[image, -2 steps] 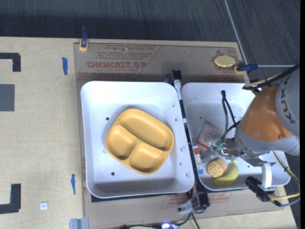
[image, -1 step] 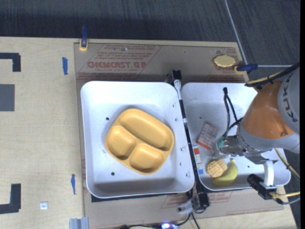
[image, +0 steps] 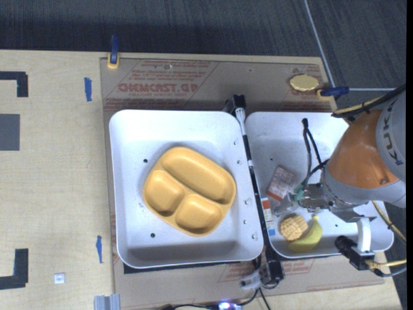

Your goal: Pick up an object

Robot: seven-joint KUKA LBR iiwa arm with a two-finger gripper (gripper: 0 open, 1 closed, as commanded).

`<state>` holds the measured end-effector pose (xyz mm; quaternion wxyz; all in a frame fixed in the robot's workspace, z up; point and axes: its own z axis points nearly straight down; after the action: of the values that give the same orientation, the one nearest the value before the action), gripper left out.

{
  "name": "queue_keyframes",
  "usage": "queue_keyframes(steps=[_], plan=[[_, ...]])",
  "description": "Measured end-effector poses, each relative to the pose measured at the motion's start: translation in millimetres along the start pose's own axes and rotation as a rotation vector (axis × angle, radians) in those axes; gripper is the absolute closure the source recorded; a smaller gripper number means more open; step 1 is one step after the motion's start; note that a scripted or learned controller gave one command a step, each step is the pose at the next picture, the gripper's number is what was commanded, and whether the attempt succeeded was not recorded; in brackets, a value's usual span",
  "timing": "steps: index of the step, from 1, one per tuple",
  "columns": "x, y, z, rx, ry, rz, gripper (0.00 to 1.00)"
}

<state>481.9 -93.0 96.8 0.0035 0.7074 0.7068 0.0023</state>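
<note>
My gripper (image: 292, 201) reaches low into the right bin (image: 277, 131) from the right, under the grey arm with its orange band (image: 362, 160). Its tip hangs just above a yellow corn cob (image: 292, 226), which lies against a banana (image: 312, 235) near the bin's front wall. A small red and white packet (image: 280, 181) lies just left of and behind the tip. I see nothing clearly held at the tip.
The left bin (image: 129, 134) holds a large yellow three-compartment plate (image: 188, 190). A black divider bar (image: 250, 166) runs between the bins. A black cable (image: 311, 148) loops over the right bin. A tan disc (image: 304, 82) lies on the cardboard behind.
</note>
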Motion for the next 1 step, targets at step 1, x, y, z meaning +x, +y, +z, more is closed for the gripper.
queue_keyframes(steps=[1], plan=[[-2.7, -2.1, 10.8, 0.007, 0.004, -0.002, 0.0]])
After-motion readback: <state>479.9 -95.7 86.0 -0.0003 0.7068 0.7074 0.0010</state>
